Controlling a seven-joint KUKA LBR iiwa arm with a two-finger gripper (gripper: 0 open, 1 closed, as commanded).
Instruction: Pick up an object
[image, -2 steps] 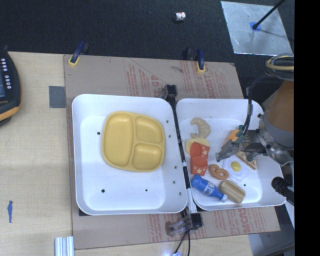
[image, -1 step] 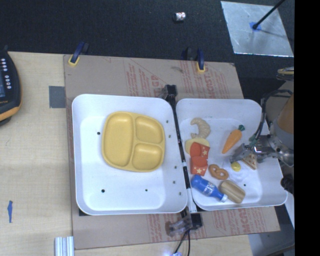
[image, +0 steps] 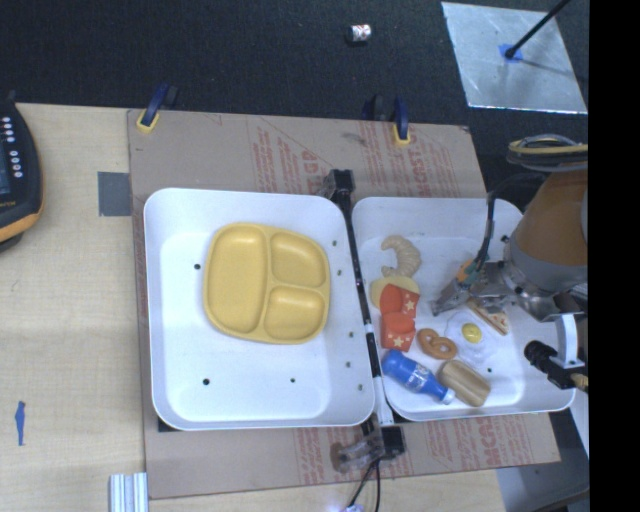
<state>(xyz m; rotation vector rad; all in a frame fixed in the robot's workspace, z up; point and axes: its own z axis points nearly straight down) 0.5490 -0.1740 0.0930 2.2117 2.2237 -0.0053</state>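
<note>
At the near edge of the right bin (image: 520, 405) lie a blue bottle (image: 414, 377) and, touching its right end, a tan wooden cylinder (image: 466, 382). Just beyond them sit a pretzel (image: 437, 345) and a fried egg (image: 471, 332), side by side. Left of the pretzel stands a red fries carton (image: 398, 313), close to the bin's left wall. The gripper (image: 459, 295) hangs low over the middle of this bin, just beyond the egg and right of the carton; its 2 dark fingers are spread a little and nothing shows between them. A yellow wedge (image: 493, 320) lies just under the wrist. Farther back, a pale curved croissant (image: 403, 254) rests above the carton. The arm (image: 550, 235), with its orange band, comes in from the right. The left bin (image: 170, 300) holds 1 yellow divided plate (image: 267, 281) with 3 compartments, set toward its far half. Both bins sit on cardboard on the counter (image: 65, 330).
</note>
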